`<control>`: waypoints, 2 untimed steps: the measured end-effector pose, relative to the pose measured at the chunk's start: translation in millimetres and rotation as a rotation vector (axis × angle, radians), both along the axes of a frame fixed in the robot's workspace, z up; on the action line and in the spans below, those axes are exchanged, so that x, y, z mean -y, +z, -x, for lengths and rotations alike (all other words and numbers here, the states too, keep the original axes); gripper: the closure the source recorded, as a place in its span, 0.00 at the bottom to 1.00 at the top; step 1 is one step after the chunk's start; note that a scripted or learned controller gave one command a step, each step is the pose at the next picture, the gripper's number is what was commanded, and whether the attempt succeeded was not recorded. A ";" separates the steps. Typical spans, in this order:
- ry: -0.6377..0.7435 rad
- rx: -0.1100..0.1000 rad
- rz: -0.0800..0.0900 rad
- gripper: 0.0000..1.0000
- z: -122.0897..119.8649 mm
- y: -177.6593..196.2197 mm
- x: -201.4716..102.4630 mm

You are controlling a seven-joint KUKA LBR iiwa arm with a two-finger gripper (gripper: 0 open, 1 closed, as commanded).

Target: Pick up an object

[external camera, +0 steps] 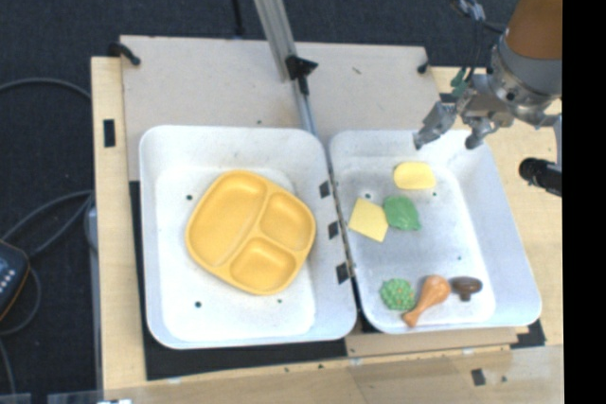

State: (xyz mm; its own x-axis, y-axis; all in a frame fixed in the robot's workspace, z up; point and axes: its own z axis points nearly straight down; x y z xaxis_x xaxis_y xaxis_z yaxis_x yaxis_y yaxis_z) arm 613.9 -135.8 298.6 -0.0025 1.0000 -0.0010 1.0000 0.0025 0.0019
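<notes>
Grey-and-orange arm comes in from the right, wrist tilted so the gripper [453,133] points down-left over the far edge of the right bin [502,203]. Fingers [428,128] spread apart, nothing between them — released, hovering above the bin's back rim.

Closest object: pale yellow rounded piece [415,175], just below-left of the fingertips, lying flat on the bin floor, not touched by the gripper.

Further down from the gripper: green leafy piece [402,213], beside a yellow flat wedge [368,220] on its left; the two are touching or nearly so, can't tell which.

Near edge of the same bin, well away from the gripper: green broccoli-like lump [397,293], orange drumstick shape [425,297] just right of it, and a small brown mushroom-like piece [466,286] at the drumstick's fat end.

Far left of the gripper, across the divider: left bin [170,156] holding a yellow three-compartment plate [250,231], sitting flat, rotated diagonally.

Behind the bins, a slanted aluminium rail [275,14] runs up and away from the bench [208,80].
</notes>
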 end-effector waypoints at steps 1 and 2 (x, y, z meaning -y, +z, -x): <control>0.000 0.000 0.000 0.00 0.0 0.0 0.0; -0.003 -0.006 0.001 0.00 10.2 -51.1 3.7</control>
State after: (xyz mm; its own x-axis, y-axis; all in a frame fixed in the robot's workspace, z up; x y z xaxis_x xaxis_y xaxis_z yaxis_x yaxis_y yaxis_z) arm 603.7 -139.5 247.5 0.0005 1.0000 -0.0016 1.0000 -0.0005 -0.0037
